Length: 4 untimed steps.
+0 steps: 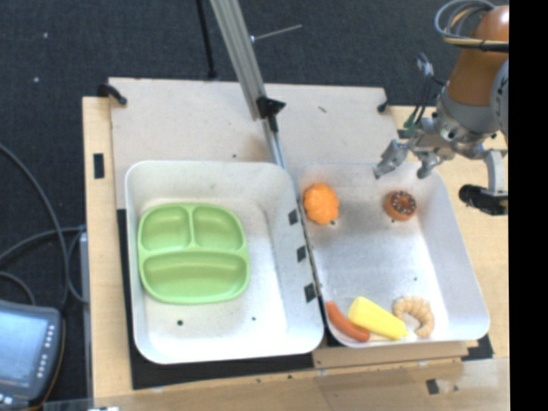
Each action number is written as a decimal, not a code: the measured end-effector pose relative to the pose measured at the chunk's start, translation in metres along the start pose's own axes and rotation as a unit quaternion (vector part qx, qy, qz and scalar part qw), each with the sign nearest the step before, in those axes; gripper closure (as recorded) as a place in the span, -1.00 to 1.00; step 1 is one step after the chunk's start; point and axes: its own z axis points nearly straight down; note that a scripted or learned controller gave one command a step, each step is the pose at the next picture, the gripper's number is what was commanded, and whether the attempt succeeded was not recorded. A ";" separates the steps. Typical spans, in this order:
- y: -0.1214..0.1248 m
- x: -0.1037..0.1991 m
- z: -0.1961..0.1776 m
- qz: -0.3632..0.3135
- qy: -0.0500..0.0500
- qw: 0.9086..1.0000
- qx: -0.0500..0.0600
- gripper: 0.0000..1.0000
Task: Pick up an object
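Left bin (154, 332): holds a green divided plate (193, 253), lying flat toward its left side.
Right bin (462, 272): carries all the small objects.
Orange pumpkin-like toy (320, 203): far left corner of the right bin, just beside the dividing wall.
Red sausage (347, 323): near edge, touching the yellow block (377, 318).
Curled shrimp (415, 313): right of the yellow block, near edge.
Brown round piece (401, 204): far right part of the bin.
Gripper (406, 166): over the bin's far right rim, fingers spread apart, nothing between them, above and apart from the brown round piece.

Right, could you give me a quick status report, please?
Gripper open, above right bin's far edge. Nothing held. Donut nearest, unobstructed.
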 end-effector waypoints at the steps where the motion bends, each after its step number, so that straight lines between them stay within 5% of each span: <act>1: -0.073 0.006 0.092 0.006 0.002 1.000 0.004 -1.00; 2: -0.159 0.022 0.104 0.007 0.001 1.000 0.001 -1.00; 3: -0.183 0.098 0.103 0.003 0.003 1.000 0.000 -1.00; 4: -0.182 0.101 0.103 0.006 0.002 1.000 -0.001 -1.00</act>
